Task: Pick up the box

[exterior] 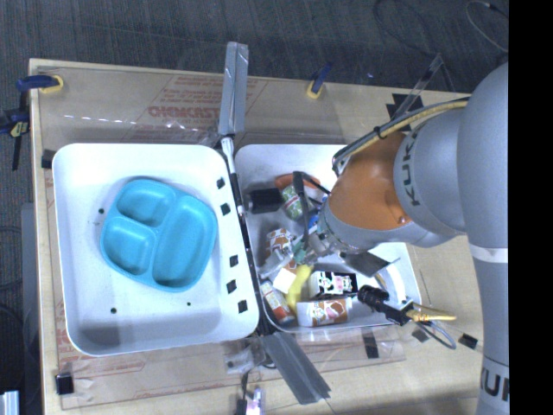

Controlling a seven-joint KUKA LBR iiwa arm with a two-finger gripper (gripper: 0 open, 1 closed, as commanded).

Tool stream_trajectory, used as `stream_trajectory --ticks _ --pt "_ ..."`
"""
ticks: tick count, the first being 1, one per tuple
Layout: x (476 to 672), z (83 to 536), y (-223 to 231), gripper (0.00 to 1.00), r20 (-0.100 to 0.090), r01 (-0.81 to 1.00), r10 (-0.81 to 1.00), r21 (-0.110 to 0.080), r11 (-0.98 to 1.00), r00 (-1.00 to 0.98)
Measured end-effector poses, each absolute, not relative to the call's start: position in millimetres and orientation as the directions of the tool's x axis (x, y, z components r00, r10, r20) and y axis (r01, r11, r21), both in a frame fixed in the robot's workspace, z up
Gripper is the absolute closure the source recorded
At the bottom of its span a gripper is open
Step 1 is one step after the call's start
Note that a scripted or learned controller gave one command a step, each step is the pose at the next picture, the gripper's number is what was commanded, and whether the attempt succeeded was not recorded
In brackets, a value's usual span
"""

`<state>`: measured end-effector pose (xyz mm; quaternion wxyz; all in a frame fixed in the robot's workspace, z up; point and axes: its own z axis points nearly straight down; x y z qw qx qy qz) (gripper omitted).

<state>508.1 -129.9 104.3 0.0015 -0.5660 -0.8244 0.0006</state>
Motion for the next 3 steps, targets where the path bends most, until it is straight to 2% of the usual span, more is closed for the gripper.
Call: stream_trajectory --ticks 1,2,3 --pt "508.4 114 -130 1.0 0.001 0.932 0.932 -0.003 0.364 -0.364" --pt "620.5 213 -43 1.0 -0.007 0.849 0.849 0.014 0.528 -0.528" --pt "574.6 164 -102 1.0 -0.003 0.843 0.843 -0.003 0.539 -0.539"
